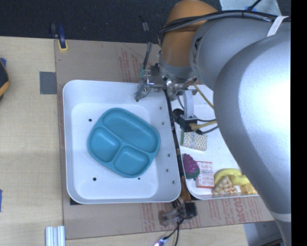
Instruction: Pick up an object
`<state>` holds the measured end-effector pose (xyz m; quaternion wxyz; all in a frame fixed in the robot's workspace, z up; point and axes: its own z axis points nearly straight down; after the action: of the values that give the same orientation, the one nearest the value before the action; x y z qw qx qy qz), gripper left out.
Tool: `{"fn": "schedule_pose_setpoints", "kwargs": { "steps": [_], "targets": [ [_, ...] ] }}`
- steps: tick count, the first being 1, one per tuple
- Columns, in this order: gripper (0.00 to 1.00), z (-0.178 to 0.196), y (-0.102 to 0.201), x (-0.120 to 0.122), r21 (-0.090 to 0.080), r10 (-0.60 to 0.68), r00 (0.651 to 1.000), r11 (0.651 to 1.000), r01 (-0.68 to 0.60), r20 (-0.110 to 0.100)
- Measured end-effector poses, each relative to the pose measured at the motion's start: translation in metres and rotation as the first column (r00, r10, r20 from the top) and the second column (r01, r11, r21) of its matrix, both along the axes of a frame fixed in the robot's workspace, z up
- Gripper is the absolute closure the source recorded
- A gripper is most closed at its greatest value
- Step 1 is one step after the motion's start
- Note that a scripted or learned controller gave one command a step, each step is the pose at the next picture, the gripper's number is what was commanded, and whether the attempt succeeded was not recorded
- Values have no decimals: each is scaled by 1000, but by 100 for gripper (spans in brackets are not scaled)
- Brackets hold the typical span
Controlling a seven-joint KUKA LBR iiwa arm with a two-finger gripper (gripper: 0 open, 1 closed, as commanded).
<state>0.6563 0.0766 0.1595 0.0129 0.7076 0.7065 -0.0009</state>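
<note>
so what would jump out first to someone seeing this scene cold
The huge grey arm with its orange band crowds the right side. Next, the blue divided plate lying flat in the left bin. The gripper hangs at that bin's far edge.

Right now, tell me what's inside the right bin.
Right bin holds purple grapes, a banana, and small patterned cards; the arm covers the rest.

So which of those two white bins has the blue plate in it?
The left bin. The blue divided plate lies flat in its middle, while the right bin, partly under the arm, holds small items such as purple grapes and a banana.
</note>
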Motion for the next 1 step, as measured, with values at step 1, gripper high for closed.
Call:
{"fn": "schedule_pose_setpoints", "kwargs": {
  "steps": [1],
  "targets": [
    [0, -1, 2, 0, -3, -2, 1000, 1000, 2, 0]
  ]
}}
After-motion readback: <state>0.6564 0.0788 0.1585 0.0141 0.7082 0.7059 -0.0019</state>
